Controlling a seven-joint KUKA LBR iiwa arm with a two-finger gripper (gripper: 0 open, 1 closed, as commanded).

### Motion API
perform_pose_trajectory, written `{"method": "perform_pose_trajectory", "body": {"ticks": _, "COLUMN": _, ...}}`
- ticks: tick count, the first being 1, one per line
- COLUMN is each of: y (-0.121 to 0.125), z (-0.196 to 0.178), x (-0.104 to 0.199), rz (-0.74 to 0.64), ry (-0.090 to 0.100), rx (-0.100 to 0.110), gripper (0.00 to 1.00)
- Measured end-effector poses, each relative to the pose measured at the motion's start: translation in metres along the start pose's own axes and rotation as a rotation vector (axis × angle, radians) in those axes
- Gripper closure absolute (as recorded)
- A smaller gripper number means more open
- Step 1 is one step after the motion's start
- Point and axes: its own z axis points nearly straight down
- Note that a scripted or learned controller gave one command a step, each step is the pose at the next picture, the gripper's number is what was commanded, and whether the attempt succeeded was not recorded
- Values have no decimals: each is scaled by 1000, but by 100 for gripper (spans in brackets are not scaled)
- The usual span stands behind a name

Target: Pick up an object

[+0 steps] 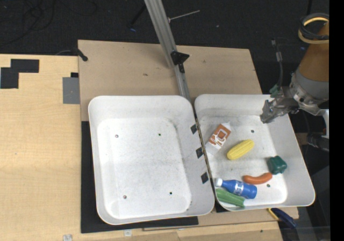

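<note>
A single fixed camera looks down at a slant from above the bench [215, 63], taking in both white bins: the left bin [102, 127] fills the centre of the frame, the right bin [290, 148] sits toward the right edge, where the arm [314, 68] enters.

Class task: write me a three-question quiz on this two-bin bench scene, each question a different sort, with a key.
1. True or false: the yellow corn lies in the left bin.
2. Which item lies nearest the right bin's front edge? A) green pickle B) corn C) orange-and-white carton
3. Fill in: the end effector hangs over the right bin's ____ corner, touching no item.

Key: 1 false. 2 A. 3 far right.
</note>
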Motion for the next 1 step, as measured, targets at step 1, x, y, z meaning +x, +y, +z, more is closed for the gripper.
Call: {"method": "perform_pose_trajectory", "body": {"ticks": 1, "y": 1, "z": -13, "x": 56, "rz": -5, "ry": 4, "rx": 5, "gripper": 100}}
